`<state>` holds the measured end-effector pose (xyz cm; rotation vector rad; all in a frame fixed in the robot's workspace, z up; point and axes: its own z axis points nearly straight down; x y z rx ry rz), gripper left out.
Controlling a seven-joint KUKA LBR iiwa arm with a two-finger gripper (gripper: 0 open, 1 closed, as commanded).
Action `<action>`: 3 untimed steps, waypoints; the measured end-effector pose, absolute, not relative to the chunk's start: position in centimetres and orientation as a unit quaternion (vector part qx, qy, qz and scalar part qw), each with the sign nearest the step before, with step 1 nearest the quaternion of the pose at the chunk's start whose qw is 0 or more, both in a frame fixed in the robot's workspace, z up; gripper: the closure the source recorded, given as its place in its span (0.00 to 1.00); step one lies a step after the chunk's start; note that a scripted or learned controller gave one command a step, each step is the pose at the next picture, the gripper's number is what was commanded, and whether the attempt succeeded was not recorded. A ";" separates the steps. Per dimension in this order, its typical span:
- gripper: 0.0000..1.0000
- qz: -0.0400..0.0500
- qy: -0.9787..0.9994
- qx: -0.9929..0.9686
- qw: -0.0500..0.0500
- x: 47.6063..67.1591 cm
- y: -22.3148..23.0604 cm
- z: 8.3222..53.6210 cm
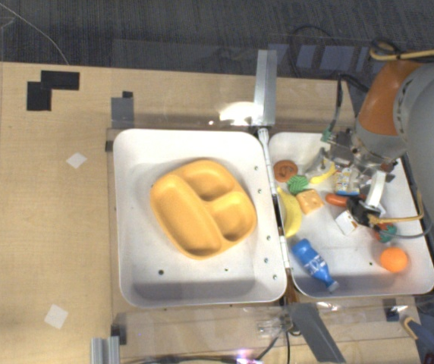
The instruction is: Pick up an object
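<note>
The gripper [346, 179] hangs low in the right bin [422, 279]; I cannot tell its state. Beside it lie a banana [292, 212], a cheese wedge [309, 202] and a doughnut [284, 171]; below, a blue bottle [312, 264] and an orange [393, 259]. The left bin [137, 279] beyond holds a yellow divided tray [202, 207].

A: What sits in the left white bin [137, 203]?
B: A yellow plastic tray with three compartments [202, 206], lying at a tilt.
A: And the right white bin [422, 275]?
B: A yellow banana [292, 214], a blue plastic bottle [312, 263], an orange ball [393, 259] and a brown ring-shaped doughnut [284, 170]. The gripper [353, 179] hangs low over them.
</note>
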<state>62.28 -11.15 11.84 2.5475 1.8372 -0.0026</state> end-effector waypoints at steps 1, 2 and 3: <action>0.00 0.005 0.617 0.787 0.006 58.9 -15.1 27.2; 0.00 0.001 0.561 0.827 0.001 60.6 -12.5 11.4; 0.00 0.010 0.449 0.894 0.012 62.0 -11.5 10.1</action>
